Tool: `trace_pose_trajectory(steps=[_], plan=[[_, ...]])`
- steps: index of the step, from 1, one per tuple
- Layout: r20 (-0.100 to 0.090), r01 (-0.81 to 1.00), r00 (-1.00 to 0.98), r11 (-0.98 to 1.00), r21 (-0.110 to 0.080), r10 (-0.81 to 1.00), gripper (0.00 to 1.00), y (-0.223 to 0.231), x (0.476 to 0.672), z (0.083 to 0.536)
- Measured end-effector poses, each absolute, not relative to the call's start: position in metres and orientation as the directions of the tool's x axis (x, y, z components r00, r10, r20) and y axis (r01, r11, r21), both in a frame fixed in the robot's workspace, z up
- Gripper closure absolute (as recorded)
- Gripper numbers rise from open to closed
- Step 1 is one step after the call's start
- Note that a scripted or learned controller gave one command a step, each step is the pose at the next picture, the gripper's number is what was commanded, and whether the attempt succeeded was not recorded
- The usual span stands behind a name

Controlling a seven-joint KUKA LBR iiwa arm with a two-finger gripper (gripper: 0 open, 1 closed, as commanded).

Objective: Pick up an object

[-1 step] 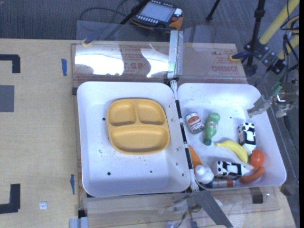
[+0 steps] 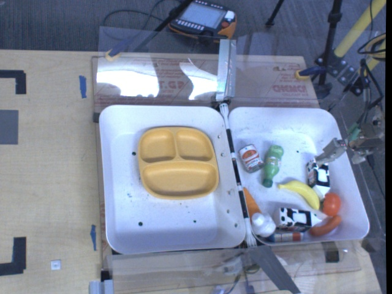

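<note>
The right bin holds several small objects. A red-and-white can lies beside a green bottle. A banana lies in the middle, with a red tomato and a red sausage to its right. One black-and-white cow toy sits near the front, and another rests by the right wall. An orange carrot and a white ball-like object lie along the left wall. My gripper hangs at the bin's right side, just above the second cow toy, with nothing seen in it.
The left bin bears a yellow divided plate. A clear panel stands behind both bins. Cables and stand legs crowd the far right. A wooden bench top stretches to the left.
</note>
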State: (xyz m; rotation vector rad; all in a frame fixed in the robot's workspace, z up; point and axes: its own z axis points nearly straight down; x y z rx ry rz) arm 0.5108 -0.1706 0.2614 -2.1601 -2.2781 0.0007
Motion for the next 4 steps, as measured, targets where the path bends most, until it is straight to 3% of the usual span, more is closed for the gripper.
trace_pose_trajectory(steps=[1, 2, 3, 4], plan=[[0.001, 1.0, 0.021, -0.021, -0.002, 1.0, 0.0, -0.199, 0.548, 0.158], [0.006, 0.994, -0.111, 0.111, 0.004, 0.994, 0.0, -0.205, 0.56, 0.099], [0.002, 0.994, -0.108, 0.108, 0.004, 0.994, 1.0, -0.207, 0.56, 0.108], [-0.001, 0.999, 0.045, -0.045, 0.001, 0.999, 1.0, -0.154, 0.563, 0.208]])
